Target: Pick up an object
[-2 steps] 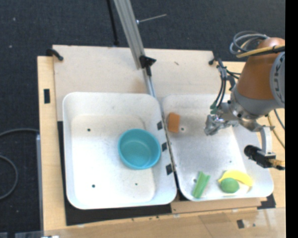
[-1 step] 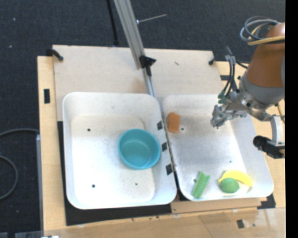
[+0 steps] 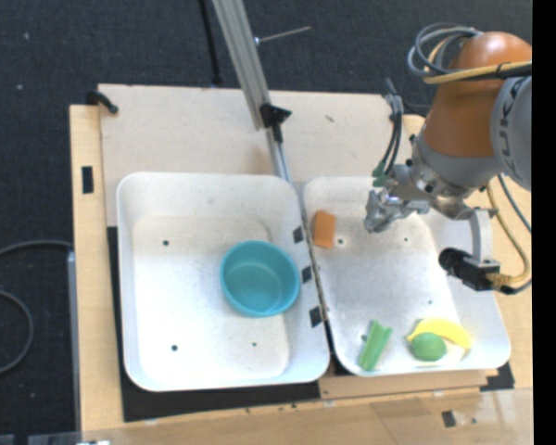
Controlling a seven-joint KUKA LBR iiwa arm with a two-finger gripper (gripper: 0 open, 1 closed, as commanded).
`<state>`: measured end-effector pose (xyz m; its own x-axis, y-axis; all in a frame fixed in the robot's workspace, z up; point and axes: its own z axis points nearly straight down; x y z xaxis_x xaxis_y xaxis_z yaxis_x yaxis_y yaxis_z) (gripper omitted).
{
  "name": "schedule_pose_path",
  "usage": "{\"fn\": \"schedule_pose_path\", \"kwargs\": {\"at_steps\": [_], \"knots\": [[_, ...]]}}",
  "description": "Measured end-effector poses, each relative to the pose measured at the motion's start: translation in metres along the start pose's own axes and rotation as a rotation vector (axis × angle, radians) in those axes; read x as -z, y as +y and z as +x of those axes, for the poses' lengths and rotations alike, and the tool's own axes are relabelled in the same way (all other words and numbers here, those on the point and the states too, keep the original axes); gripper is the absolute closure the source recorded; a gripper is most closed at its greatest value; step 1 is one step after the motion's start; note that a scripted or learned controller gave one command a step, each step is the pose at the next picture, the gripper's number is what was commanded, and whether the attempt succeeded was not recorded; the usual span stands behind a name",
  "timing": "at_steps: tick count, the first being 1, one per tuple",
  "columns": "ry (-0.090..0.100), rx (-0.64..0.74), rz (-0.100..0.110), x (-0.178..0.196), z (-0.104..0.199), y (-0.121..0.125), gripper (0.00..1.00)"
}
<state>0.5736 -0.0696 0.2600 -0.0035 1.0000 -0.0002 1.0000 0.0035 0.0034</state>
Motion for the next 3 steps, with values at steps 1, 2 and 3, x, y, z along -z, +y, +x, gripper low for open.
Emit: {"fn": "schedule_pose_path", "kwargs": {"at_steps": [1,2,3], "knots": [[0.001,0.004,0.001,0.005,0.053,0.015,1.00],[0.000,0.003,0.005,-0.003,0.100,0.017,1.00],[0.000,-0.001,0.003,-0.021,0.148,0.035,1.00]]}}
